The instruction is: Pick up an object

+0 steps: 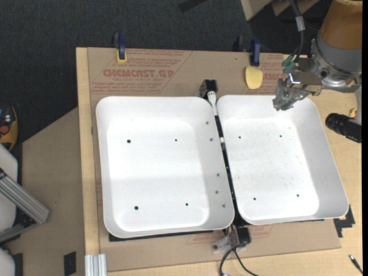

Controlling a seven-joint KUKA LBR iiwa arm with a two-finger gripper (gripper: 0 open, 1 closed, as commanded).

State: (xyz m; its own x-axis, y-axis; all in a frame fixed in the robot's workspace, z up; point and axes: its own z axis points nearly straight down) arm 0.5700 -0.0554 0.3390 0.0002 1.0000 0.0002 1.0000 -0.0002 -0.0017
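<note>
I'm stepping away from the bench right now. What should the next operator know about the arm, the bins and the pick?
Gripper: above the far rim of the right bin, nothing visible between its fingers; open or shut can't be told.
Left bin and right bin: only small dark dots show on their floors.
Yellow object lies on the bench beyond the right bin, outside both.
Done: no pick.
Left: the whole pick.

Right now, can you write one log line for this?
hand: over right bin's far edge | yellow object: on board behind bins | pickup: not yet
</note>
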